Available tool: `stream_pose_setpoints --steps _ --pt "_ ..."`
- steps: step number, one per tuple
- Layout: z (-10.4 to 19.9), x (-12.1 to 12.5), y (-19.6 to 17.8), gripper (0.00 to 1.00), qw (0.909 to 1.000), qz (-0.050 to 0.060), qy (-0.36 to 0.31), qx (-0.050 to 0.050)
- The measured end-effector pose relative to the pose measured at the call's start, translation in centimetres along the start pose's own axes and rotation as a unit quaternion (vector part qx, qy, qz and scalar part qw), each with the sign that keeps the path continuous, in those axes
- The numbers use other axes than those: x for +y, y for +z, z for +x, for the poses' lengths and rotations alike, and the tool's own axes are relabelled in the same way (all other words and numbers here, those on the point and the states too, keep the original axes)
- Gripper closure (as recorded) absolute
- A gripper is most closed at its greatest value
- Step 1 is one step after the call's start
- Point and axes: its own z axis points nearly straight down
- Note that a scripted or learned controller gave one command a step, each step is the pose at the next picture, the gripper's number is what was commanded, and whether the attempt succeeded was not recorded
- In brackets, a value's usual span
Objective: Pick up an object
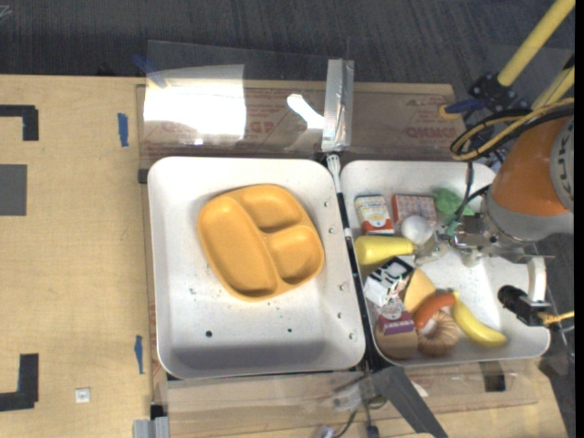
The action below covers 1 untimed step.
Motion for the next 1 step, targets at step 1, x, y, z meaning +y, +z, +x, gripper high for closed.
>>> stream_pose_setpoints --steps 1 --pt "3.37 6.00 0.07 0.00 1.0000 0.004 -0.004 -0.001"
